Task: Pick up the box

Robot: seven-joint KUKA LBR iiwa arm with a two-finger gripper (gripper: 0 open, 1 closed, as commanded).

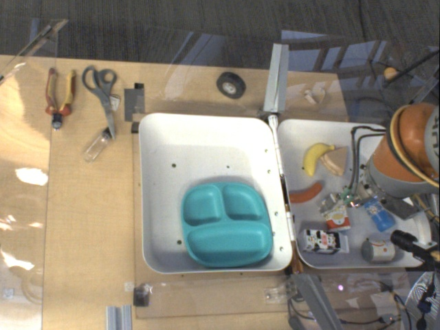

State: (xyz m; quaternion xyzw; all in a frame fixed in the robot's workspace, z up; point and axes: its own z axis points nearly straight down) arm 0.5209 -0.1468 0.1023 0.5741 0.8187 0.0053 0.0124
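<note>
Gripper (346,199): low inside the right bin (297,184), near its middle, at the end of the grey arm (395,170) that reaches in from the right under its orange band (411,139). Cabling and glare clutter the tip, so it cannot be told whether the gripper is released or clenched, and nothing is visibly held in it.

Directly at the tip lies a small red-and-white packet (337,220), touching or just beside the gripper; which of the two cannot be told. The box (323,240), a black-and-white patterned carton, lies flat on the bin floor just beyond that packet, toward the near-left corner of the right bin, close to the gripper but apart from it.

Step in hand, as judged: the approach, with the grasp not yet made, since the box rests on the floor. The next move calls for a short shift toward the bin's near-left corner, a clean descent over the carton, and a closure that does not catch the packet.

Surrounding items in the right bin: a banana (315,158), a sausage (304,193), a blue object (381,218) and a grey cylinder (377,251). The left bin (206,143) bears a teal divided tray (227,224). Scissors (102,91) and pliers (58,95) lie on the bench (82,218).
</note>
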